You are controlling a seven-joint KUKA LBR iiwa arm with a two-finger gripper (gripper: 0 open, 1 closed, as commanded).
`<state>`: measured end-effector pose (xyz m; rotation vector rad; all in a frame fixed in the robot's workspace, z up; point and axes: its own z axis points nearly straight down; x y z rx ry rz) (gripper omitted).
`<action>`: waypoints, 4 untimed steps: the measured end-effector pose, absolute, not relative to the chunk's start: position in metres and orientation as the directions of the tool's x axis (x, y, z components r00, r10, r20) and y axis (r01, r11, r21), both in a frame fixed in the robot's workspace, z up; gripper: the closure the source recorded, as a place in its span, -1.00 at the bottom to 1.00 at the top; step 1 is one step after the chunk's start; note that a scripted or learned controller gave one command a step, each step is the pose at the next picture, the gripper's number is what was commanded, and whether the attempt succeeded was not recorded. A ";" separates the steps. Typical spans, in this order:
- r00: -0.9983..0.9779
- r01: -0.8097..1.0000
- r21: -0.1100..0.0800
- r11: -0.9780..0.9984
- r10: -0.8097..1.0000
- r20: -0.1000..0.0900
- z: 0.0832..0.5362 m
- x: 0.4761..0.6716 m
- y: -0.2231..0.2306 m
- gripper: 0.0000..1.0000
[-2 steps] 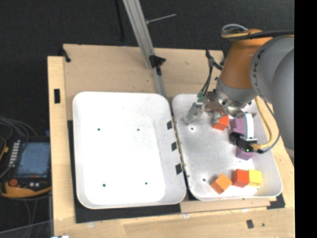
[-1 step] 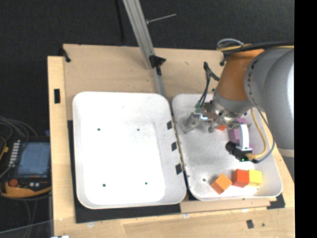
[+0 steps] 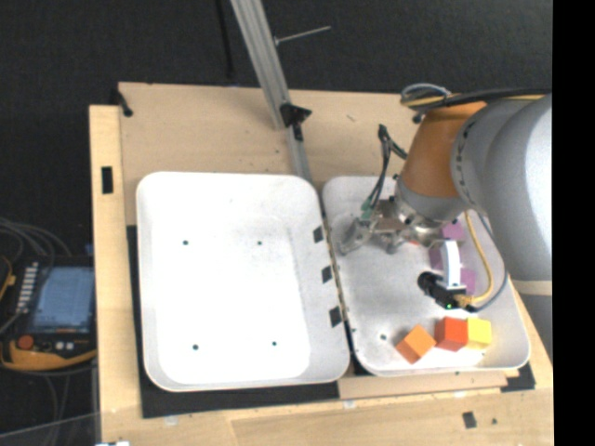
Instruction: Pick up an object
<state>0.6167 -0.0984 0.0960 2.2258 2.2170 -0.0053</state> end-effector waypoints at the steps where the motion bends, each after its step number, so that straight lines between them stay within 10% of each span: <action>1: 0.010 1.000 0.003 -0.010 1.000 0.000 0.109 0.618 -0.098 1.00; 4: 0.000 1.000 0.003 0.000 1.000 0.000 0.237 0.610 -0.111 1.00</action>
